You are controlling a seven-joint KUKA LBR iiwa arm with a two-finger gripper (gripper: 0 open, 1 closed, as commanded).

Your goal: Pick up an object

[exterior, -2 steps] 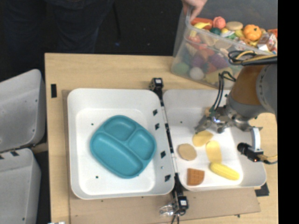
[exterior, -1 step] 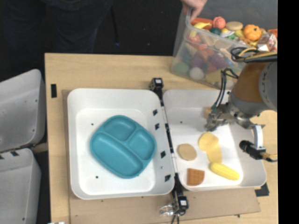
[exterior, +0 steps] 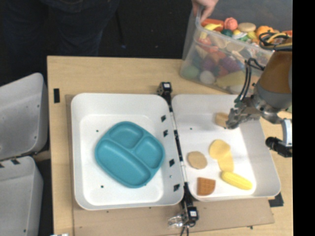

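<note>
the tool [exterior: 231,122] is reaching down at a small tan block [exterior: 222,118]; i cannot tell its grip. next it is needing to squeeze and lift.

A teal divided plate [exterior: 130,154] lies in the left bin [exterior: 81,107], tilted corner-on. Beyond the right bin [exterior: 197,102], at the bench's [exterior: 108,73] far edge, stands a clear tub [exterior: 197,63] of mixed toy foods — a person's hand [exterior: 203,0] grips its far rim.
</note>
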